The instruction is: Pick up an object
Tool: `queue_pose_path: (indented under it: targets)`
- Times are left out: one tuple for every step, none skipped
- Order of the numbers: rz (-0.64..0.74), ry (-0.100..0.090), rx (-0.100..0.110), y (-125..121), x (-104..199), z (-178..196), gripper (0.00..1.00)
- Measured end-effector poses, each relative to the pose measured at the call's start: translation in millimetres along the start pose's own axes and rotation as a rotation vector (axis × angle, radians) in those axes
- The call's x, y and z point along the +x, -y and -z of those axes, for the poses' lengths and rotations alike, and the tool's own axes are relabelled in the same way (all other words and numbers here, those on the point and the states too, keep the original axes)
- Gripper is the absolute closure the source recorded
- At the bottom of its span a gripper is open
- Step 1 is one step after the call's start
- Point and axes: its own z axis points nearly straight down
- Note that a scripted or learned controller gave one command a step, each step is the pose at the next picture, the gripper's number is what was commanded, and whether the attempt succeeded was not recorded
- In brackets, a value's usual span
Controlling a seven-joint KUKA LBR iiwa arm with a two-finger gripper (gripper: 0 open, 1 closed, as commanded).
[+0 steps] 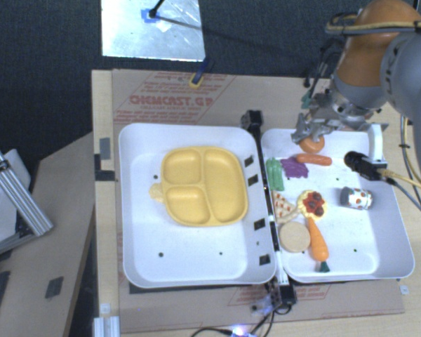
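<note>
Orange toy food piece (311, 144), at the right bin's (389, 248) far edge: we see it between the gripper's (310, 135) closed fingers, beside a toy sausage (314, 159). We judge the grasp step made; next comes a straight lift clear of the bin.

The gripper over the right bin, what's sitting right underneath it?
Under the gripper sits a small orange rounded object at the back of the right bin, beside an orange sausage-like piece. The gripper covers the object's top, so any contact is hidden.
</note>
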Motion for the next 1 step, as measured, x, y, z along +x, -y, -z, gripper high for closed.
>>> queue_pose_path:
  targets:
    - [0.001, -0.001, -0.003, 1.6, -5.5, 15.3, 1.0]
